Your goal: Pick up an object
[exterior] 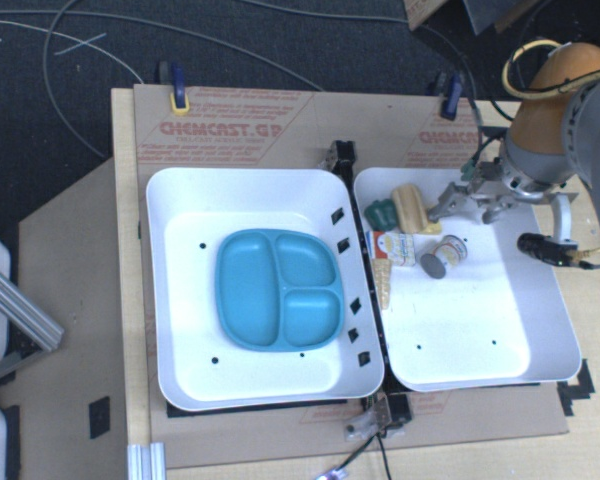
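Note:
My gripper (470, 206) hovers over the far part of the right bin (480, 343), its fingers spread open with nothing between them. Just to its left a tan wooden block (410, 208) lies next to a small green object (382, 212). In front of the gripper, a little left, a small grey can (441, 258) lies on its side. Along the bin's left wall is a red and white packet (382, 260). None of these touches the fingers.
The left bin (170, 268) holds a blue divided plate (278, 290) at its middle. A black divider with clips (352, 268) runs between the bins. Blue clamps (179, 88) sit on the bench's far edge.

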You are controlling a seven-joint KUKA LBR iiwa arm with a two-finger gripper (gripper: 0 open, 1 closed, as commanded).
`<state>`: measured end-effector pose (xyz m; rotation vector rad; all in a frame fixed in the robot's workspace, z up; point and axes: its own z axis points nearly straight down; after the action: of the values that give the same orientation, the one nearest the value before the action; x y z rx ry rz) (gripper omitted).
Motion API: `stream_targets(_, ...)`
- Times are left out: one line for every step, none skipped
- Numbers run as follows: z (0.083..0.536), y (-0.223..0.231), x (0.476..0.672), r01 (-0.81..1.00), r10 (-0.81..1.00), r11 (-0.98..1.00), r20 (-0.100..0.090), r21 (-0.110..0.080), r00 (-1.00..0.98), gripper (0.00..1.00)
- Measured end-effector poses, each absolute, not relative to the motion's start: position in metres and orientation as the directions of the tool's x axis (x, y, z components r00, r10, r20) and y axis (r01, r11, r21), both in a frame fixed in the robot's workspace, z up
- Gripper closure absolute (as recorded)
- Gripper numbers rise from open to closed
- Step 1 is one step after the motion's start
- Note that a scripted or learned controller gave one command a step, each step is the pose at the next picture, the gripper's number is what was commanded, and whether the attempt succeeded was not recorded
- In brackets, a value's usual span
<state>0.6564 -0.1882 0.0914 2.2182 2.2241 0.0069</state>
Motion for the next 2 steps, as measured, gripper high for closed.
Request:
stream_targets(0.106,-0.187,0.659,1.0,1.0,0.005,0.001,0.014,-0.005,1.0)
stream_targets(0.168,-0.187,0.663,1.0,1.0,0.001,-0.001,0.003,-0.001,1.0)
